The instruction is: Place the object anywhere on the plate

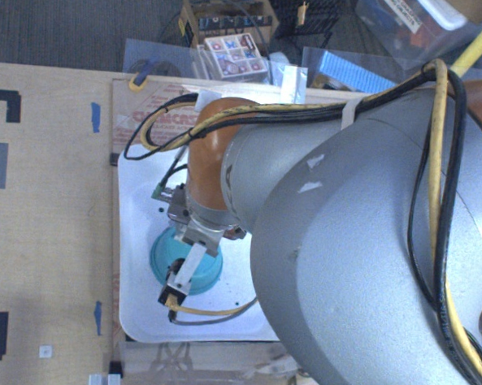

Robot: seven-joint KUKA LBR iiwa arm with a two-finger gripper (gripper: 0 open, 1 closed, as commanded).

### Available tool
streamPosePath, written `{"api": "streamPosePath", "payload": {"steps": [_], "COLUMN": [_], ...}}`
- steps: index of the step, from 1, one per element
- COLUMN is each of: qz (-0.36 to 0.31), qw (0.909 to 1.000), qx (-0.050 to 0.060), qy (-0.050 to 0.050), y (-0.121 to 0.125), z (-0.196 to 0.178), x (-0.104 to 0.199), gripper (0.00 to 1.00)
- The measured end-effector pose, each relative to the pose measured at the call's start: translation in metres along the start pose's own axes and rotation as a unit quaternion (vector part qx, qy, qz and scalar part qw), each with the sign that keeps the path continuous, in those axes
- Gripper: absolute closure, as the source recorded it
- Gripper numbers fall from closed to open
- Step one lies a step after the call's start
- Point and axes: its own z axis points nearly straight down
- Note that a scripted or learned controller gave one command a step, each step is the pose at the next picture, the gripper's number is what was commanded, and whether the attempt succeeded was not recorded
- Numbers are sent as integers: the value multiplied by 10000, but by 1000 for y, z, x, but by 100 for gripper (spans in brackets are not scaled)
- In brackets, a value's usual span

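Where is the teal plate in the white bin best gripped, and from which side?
Probably at its rim on the view's left. The teal plate lies flat in the white bin, round and shallow, so only its edge gives a hold. Come from above there, since the arm's wrist covers the plate's middle.

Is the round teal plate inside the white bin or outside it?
Inside: the round teal plate rests on the shallow white bin's floor, within its rim, partly hidden by the arm.
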Motion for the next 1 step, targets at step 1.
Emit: {"api": "streamPosePath", "payload": {"steps": [1], "qz": [59], "qw": [9999], "qx": [129], "qy": [-97], "y": [82], "z": [-25], "x": [31], "gripper": [100]}}
